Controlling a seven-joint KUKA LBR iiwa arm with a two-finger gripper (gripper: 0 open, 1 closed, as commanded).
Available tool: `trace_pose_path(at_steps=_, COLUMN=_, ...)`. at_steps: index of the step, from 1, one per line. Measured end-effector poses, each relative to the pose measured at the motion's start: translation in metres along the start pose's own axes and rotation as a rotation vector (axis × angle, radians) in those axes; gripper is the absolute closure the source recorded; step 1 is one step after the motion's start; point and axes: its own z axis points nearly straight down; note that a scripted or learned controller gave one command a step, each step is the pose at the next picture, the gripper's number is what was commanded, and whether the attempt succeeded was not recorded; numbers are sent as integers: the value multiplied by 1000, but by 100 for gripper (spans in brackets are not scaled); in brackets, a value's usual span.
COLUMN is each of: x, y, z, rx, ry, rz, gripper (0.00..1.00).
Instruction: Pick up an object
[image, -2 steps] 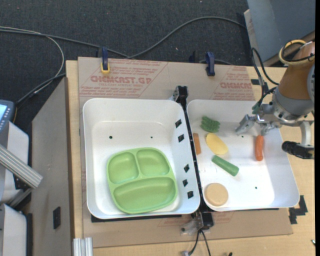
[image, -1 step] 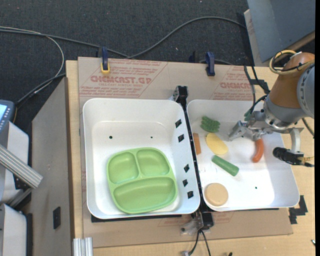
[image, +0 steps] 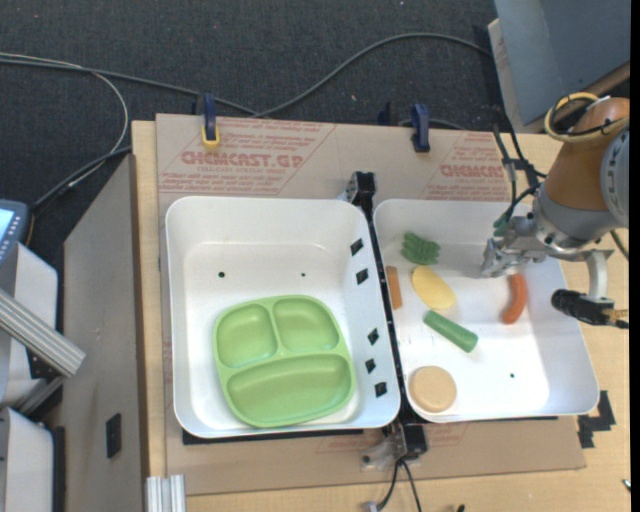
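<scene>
Nearest the camera: tan round biscuit-like disc (image: 434, 389) at the front edge of the right bin (image: 560, 385). Green divided plate (image: 285, 358) sits in the front half of the left bin (image: 200, 250), nothing on it.

Right bin contents, front to back: dark green stick (image: 450, 330) lying diagonally, yellow lemon-shaped piece (image: 433, 288), leafy green piece (image: 421, 248) at the back, thin orange strip (image: 395, 288) against the divider wall. Orange-red sausage (image: 514, 297) lies apart from these, toward the right side of the bin.

Gripper (image: 503, 257) is low in the back right part of the right bin, arm coming in from the right. Finger state: cannot tell, the wrist body hides them. Nothing visibly held.

Key relation: sausage is the closest object, just beside the gripper on its camera-facing side, slightly to the view's right. Its long axis runs nearly front-to-back, tilted a little. Lemon piece is next nearest, off to the view's left of the gripper.

Judgement: likely target is the sausage; a short shift toward the camera would put the gripper over it, closing across its short width. Not yet grasped.
</scene>
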Motion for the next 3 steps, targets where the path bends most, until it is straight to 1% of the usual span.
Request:
trace_pose_path(at_steps=1, x=0, y=-4, z=-63, rx=-5, ry=-5, rz=3, gripper=100)
trace_pose_path(at_steps=3, x=-4, y=2, z=-152, rx=-6, ry=-5, rz=2, gripper=100)
